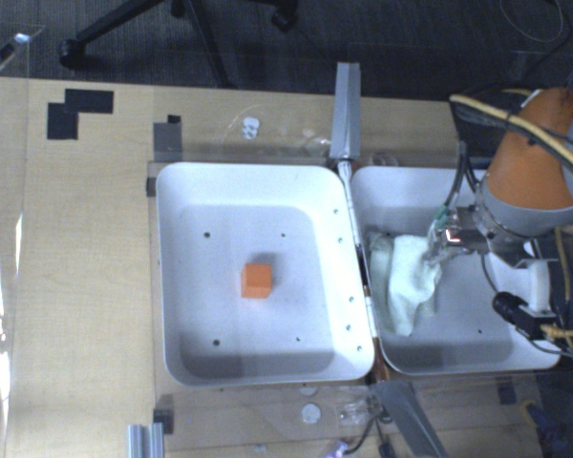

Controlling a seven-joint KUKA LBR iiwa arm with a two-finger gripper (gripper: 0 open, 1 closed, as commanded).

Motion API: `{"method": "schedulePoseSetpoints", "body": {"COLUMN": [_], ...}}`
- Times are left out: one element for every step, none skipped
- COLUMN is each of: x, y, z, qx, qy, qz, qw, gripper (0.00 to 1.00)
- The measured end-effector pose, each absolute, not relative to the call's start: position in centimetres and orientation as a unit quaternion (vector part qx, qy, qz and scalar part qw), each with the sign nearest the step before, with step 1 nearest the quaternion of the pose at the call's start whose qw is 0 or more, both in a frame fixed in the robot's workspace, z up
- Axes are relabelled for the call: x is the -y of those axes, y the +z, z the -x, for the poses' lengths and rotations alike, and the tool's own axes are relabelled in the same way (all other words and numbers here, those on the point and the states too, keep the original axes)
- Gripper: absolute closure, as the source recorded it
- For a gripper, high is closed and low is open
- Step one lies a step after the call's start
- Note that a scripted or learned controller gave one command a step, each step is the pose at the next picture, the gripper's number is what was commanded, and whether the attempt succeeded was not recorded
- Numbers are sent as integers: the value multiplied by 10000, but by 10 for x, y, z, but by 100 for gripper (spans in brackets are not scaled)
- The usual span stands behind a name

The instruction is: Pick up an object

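Observation:
A small orange cube [257,281] lies near the middle of the left bin [186,218]. In the right bin [458,346], a crumpled white cloth [404,280] lies against the left wall. My gripper [443,239] hangs over the cloth's upper right edge, at the end of the grey arm with its orange band [540,160]. The fingertips sit at or just above the cloth, and their spread is hidden by the wrist body.
A grey metal post [346,113] stands behind the seam between the two bins. Cables [516,313] trail along the right side of the right bin. Black tape marks [76,111] lie on the wooden bench at the far left.

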State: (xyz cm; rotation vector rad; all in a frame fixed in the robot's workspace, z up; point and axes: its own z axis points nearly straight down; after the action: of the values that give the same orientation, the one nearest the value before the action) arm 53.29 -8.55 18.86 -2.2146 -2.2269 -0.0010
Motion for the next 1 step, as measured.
{"method": "schedulePoseSetpoints", "body": {"x": [109], "y": [102], "z": [-576], "qx": [6859], "qy": [-63], "qz": [7276], "qw": [-75], "gripper": [0]}}
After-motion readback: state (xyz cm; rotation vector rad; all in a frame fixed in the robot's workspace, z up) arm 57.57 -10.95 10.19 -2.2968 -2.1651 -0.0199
